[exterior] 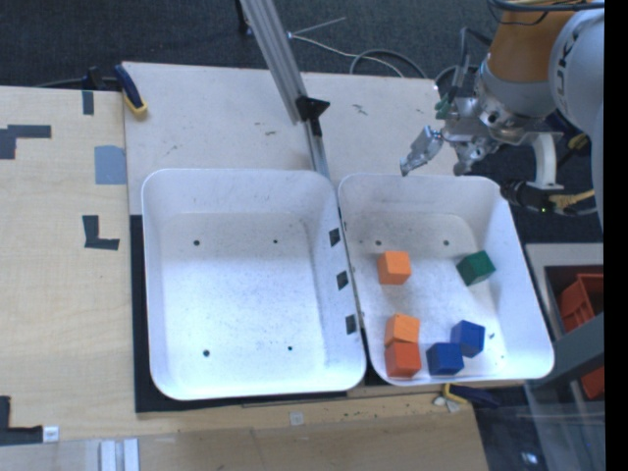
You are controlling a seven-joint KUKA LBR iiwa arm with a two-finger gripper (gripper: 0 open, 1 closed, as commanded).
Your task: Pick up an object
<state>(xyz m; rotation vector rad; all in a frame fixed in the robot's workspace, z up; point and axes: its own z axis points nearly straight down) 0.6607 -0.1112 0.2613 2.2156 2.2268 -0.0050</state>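
End effector (439, 152) above right bin's (510, 219) far rim, fingers apart, holding nothing. Risk: orange block (393, 267) sits clear; clustered blocks (432, 346) may jam a grasp.

A single fixed camera looks down at a slant from above the bench (226, 106), far enough back to take in both bins: the left bin (157, 263) and the right bin (520, 263). The arm (549, 37) enters at far right.
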